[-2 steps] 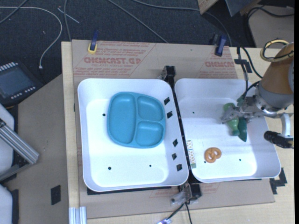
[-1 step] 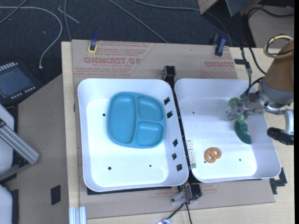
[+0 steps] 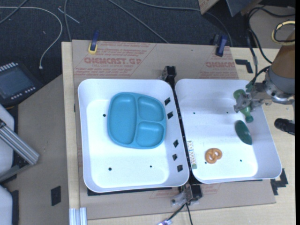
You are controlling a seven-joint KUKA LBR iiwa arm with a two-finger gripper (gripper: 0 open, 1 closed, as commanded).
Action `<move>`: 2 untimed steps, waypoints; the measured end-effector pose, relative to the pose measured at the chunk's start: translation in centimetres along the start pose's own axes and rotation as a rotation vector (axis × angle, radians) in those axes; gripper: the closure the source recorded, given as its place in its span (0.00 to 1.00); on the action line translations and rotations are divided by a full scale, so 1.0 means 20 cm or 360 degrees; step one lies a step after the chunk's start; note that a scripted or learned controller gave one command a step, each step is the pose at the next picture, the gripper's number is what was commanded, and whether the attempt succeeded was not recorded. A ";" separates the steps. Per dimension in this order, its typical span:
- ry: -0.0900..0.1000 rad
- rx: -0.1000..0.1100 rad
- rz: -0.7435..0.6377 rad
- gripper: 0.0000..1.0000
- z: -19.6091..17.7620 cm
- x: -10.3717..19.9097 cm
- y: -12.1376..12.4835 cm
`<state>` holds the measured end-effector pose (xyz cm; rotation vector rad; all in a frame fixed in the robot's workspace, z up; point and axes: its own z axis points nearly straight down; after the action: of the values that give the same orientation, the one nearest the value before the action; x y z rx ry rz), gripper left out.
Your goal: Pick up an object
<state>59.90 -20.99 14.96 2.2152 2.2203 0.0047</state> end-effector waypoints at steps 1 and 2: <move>0.0000 0.0000 -0.0001 1.00 -0.25 0.05 0.00; -0.0001 -0.0001 0.0001 1.00 -0.52 0.05 0.01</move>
<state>60.08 -20.07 25.34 2.2153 2.2191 0.0050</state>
